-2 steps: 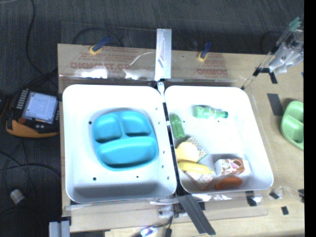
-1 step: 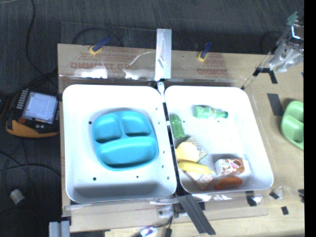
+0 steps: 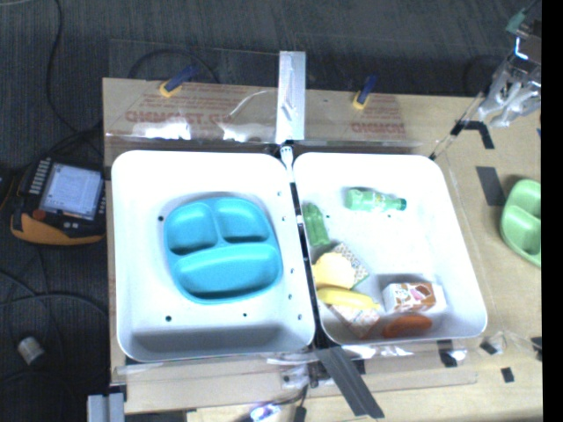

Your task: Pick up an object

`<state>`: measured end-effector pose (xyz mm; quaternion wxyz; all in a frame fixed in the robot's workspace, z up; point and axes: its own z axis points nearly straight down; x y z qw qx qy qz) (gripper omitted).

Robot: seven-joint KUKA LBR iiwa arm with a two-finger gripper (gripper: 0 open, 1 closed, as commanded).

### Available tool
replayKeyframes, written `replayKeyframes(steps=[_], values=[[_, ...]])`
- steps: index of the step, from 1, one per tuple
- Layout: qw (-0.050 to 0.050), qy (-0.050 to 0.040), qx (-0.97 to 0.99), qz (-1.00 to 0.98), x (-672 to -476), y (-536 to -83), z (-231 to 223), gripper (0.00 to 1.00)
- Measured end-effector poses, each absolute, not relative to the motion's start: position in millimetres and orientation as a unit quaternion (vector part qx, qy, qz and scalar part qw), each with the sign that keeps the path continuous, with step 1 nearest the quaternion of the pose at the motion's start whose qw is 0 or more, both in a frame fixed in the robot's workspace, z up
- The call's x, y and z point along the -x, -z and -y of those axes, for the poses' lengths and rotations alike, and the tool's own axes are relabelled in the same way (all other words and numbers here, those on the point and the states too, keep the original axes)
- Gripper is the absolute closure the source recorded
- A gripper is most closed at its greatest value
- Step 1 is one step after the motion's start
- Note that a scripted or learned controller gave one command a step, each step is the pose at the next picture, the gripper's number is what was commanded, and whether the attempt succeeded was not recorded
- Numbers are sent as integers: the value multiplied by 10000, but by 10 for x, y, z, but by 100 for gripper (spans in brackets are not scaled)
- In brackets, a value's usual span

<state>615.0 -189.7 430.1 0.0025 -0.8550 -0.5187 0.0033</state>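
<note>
Lying on the dark floor well to the left of the blue tray (image 3: 222, 246) is a handheld unit with a lit screen (image 3: 63, 199) and an orange edge. The blue tray itself, with two small compartments above one wide one, sits flat in the middle of the left bin (image 3: 132, 323).

Right of the blue tray, past the seam where the two bins meet, stands the right bin (image 3: 457, 236), and the things that could be picked up lie in it. Nearest the blue tray, just across the seam, a dark green piece (image 3: 315, 225) lies along the bin wall. Below it and still close to the blue tray's right edge are a pale yellow wedge (image 3: 332, 269) and a banana (image 3: 348, 300), touching each other. Farther right of the blue tray and higher up, a green bottle (image 3: 374, 200) lies on its side, apart from the rest. Right of the banana a small carton (image 3: 409, 296) rests against a red sausage (image 3: 406, 325) at the bin's near wall.

Far to the right of the blue tray and above it, over the bare bench outside the bins, hangs the gripper (image 3: 512, 99); whether its jaws are apart or together cannot be told, and nothing is seen in them. Farthest right of the blue tray, a light green object (image 3: 524, 218) sits on the bench.
</note>
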Motion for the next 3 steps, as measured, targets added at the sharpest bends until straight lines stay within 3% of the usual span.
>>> replayKeyframes(steps=[1, 3], values=[[21, -25, 8439, 5365, -5465, -4296, 1841, 100], [17, -42, 9333, 3589, -5530, -4303, 1772, 100]])
